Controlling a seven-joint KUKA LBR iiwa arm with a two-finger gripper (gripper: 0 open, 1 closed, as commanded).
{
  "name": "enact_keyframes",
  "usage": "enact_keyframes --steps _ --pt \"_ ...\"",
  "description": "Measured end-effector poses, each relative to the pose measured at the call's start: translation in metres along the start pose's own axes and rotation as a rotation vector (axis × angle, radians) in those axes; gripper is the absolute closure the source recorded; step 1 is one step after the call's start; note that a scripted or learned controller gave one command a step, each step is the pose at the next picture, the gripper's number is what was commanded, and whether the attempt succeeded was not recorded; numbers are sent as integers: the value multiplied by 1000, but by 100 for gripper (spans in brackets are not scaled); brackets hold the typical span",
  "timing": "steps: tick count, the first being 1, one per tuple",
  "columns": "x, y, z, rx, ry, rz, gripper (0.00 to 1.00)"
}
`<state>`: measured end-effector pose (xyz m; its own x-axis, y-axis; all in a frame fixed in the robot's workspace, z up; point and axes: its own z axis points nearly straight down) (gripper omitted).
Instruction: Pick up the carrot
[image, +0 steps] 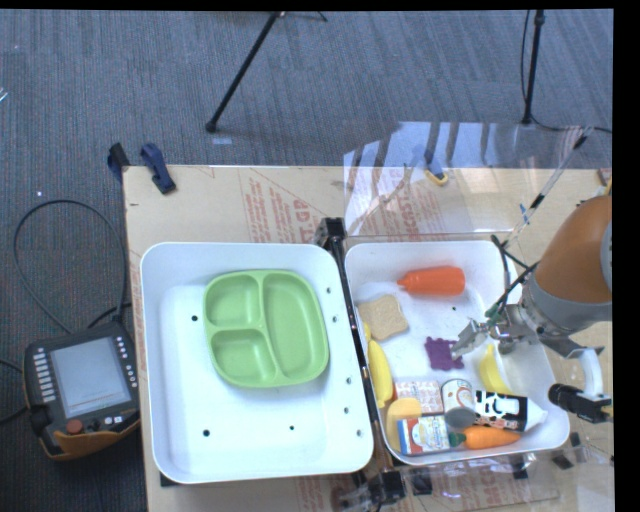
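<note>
Carrot (432, 281) is seen by right bin's (520, 400) far wall, axis L-R, beyond gripper (468, 342); open/closed can't be told.

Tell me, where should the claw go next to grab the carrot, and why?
Probably a short move toward the near right corner of the right bin, then down. The claw hangs mid-bin beside the purple piece, while the carrot lies by that corner, tucked against a white bottle and a small carton, so a careful approach seems wise.
</note>
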<state>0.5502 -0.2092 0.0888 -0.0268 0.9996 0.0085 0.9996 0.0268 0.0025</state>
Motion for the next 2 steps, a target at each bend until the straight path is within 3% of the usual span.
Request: enact_keyframes --steps 1,2 --pt "22 31 2 5 -5 196 0" --pt "51 -32 1 7 -3 505 0"
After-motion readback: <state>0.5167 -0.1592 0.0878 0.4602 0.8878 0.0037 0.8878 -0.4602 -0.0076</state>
